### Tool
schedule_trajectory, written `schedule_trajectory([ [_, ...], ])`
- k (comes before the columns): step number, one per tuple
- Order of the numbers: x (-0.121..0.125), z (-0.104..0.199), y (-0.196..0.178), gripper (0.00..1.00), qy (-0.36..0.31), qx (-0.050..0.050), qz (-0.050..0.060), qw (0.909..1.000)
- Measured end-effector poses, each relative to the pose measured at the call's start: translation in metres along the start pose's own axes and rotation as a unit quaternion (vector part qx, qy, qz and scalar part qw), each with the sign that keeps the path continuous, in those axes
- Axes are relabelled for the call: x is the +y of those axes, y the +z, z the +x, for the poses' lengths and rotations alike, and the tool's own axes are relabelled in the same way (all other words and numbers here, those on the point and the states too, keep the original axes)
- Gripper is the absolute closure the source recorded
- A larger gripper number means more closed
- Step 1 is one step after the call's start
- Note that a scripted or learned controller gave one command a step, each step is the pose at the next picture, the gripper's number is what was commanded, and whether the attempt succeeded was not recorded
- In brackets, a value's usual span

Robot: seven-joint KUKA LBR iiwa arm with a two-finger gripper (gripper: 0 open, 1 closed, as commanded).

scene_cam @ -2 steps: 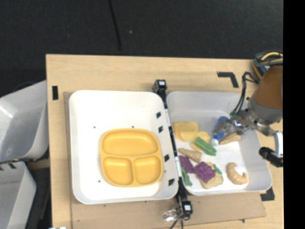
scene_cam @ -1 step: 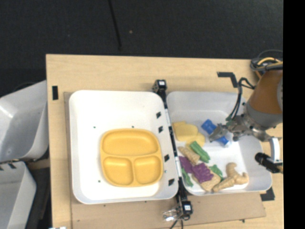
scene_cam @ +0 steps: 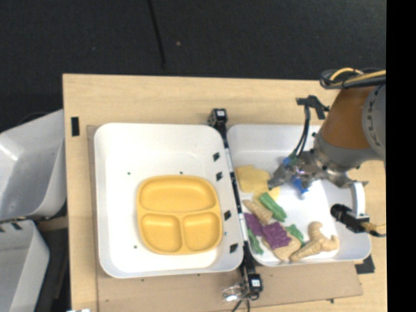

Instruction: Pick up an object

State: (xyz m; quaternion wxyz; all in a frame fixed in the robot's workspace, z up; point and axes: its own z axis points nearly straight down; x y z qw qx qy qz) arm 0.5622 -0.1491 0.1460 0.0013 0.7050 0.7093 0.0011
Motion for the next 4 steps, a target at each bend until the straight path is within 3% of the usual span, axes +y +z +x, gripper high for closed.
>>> schedule_trajectory([
  [1, -0.003, 0.063, -0.059, 0.00, -0.001, 0.001, -0.002, 1.0000],
  [2, -0.003, 0.058, -0.065, 1.00, 0.002, 0.000, 0.000, 1.0000],
  [3, -0.031, 0.113, -0.116, 1.00, 0.000, 0.000, 0.000, 1.0000],
  [4, -0.070, 0.194, -0.227, 1.00, -0.003, 0.003, -0.005, 1.0000],
])
